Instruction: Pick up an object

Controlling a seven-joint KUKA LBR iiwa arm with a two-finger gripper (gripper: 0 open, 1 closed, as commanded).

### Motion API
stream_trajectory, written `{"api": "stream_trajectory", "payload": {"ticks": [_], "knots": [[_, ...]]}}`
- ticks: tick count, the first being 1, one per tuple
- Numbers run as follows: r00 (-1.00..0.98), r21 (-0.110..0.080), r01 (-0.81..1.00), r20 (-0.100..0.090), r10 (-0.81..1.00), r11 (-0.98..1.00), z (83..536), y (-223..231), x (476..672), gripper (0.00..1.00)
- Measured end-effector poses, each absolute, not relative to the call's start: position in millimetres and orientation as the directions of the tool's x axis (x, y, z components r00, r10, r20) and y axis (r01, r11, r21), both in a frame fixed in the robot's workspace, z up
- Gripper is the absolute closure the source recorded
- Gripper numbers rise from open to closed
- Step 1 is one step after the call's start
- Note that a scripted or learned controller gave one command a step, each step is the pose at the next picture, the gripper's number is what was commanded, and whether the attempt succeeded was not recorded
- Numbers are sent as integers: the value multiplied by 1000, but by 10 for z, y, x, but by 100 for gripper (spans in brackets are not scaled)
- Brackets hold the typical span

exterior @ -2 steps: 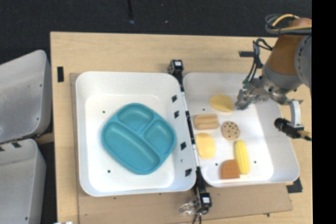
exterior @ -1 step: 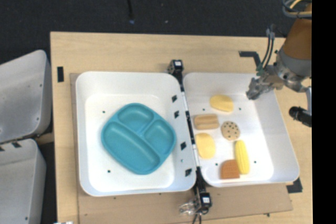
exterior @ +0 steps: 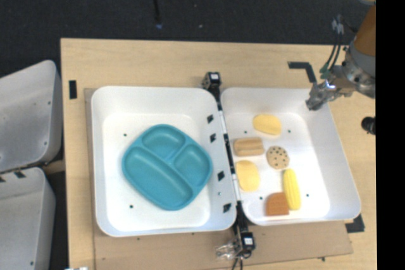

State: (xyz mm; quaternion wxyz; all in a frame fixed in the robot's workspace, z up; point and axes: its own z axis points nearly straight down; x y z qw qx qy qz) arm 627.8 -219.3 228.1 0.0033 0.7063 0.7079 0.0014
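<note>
The right bin [exterior: 338,155] holds several toy foods. A yellow oval piece [exterior: 267,124] lies at the back, a tan roll [exterior: 248,147] beside the divider and a speckled cookie [exterior: 277,157] in the middle. Nearer the front are a pale yellow piece [exterior: 247,175], a corn cob [exterior: 291,189] and an orange-brown block [exterior: 276,204]. My gripper [exterior: 310,84] hangs over the bin's back right corner, up and to the right of the yellow oval. It is open, with nothing between its fingers.
The left bin [exterior: 107,110] holds a blue divided plate [exterior: 166,165]. A black clip [exterior: 211,79] sits at the back of the divider between the bins. Wooden bench surface [exterior: 190,60] runs behind both bins.
</note>
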Motion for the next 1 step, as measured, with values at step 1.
{"api": "stream_trajectory", "payload": {"ticks": [1], "knots": [[-6, 1, 1000, 0, 1000, 6, 2207, -1656, 6224, 100]]}}
